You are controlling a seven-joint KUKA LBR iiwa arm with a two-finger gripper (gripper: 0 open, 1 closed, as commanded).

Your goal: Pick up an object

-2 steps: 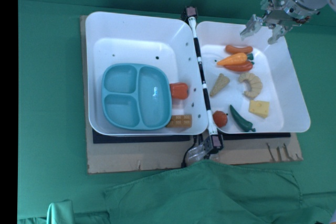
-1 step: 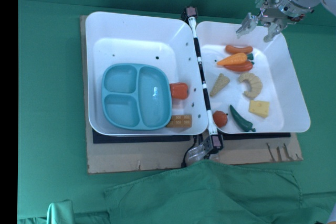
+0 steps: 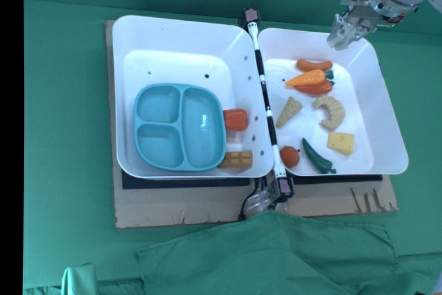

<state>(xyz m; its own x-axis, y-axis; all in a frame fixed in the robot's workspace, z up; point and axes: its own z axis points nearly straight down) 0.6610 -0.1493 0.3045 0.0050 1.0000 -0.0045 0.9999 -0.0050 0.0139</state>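
Note:
My gripper (image 3: 341, 38) hangs over the far rim of the right bin (image 3: 387, 114), above and to the right of the food pieces. In that bin lie a sausage (image 3: 314, 65), a carrot (image 3: 307, 78), a red pepper (image 3: 316, 88), an ice-cream cone (image 3: 289, 110), a croissant (image 3: 331, 111), a cheese wedge (image 3: 340, 142), a green chilli (image 3: 317, 156) and a tomato (image 3: 289, 156). Nothing shows between the fingers.
The left bin (image 3: 138, 45) holds a blue divided plate (image 3: 179, 126), an orange-red block (image 3: 235, 119) and a waffle piece (image 3: 237, 159). A black-and-white bar (image 3: 263, 90) runs between the bins. Green cloth (image 3: 276, 252) covers the front of the bench.

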